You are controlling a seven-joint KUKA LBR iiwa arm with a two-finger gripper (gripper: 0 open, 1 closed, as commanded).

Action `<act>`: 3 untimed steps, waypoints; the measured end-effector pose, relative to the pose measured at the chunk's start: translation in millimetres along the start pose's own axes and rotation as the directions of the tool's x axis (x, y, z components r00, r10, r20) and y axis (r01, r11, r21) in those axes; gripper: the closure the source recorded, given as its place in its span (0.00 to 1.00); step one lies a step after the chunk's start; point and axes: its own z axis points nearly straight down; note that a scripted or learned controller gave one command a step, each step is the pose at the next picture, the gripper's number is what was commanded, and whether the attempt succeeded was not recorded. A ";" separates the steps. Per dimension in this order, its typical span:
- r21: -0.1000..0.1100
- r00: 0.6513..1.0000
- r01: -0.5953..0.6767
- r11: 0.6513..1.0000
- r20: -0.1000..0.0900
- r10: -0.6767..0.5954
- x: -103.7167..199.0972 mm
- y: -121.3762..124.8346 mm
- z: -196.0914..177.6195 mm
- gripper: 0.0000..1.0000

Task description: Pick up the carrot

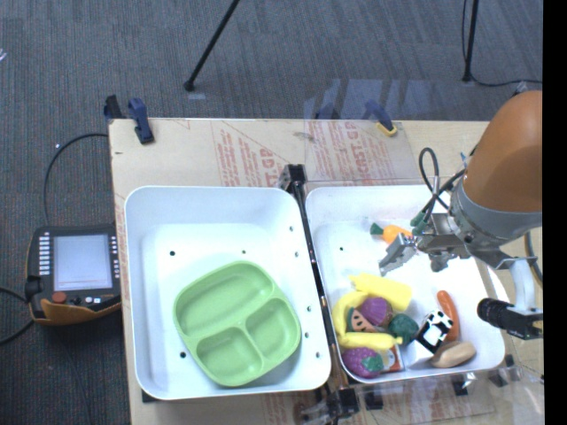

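Fingers of the gripper (396,257) hang apart, empty, just beside the carrot (391,232). Shift toward the orange body, straddle it, then close.

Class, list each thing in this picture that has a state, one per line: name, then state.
end effector: open, holding nothing, over the right bin
carrot: lying in the right bin, not gripped
green plate: upright in the left bin
hot dog: lying flat
handheld screen: display blank
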 end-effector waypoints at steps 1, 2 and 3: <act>0.000 0.992 0.128 0.992 0.001 -0.128 -31.2 72.6 47.2 0.00; -0.019 0.997 0.070 0.997 0.012 -0.070 -75.8 126.1 150.0 0.00; -0.019 0.998 0.065 0.998 0.008 -0.064 -76.1 127.0 138.2 1.00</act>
